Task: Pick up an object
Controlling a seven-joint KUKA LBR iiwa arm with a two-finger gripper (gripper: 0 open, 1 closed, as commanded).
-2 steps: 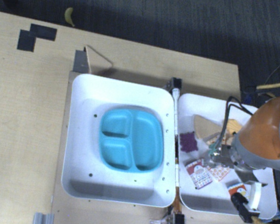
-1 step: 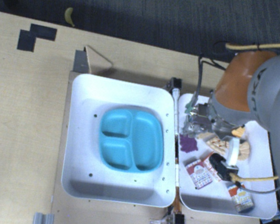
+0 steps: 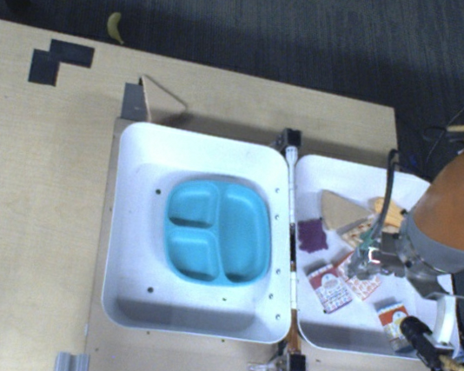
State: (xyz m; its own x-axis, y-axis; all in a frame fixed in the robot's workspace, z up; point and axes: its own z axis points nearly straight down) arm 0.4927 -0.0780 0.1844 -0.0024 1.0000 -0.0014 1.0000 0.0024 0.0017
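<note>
The right bin (image 3: 330,181) holds several small things: a purple piece (image 3: 312,235), a tan wedge (image 3: 341,210), a red-and-white packet (image 3: 331,290), a second red-patterned packet (image 3: 365,286) and a small red-and-white item (image 3: 390,314). My gripper (image 3: 367,257) hangs over the middle of that bin, just above the second packet and right of the purple piece. The grey wrist with its orange band (image 3: 463,201) covers the bin's right side. The left bin (image 3: 136,208) holds a blue divided tray (image 3: 218,230).
The bench (image 3: 26,207) stretches wide to the left of the bins. A black clamp (image 3: 290,137) sits at the back between the bins. A yellowish item (image 3: 390,212) lies partly under the arm.
</note>
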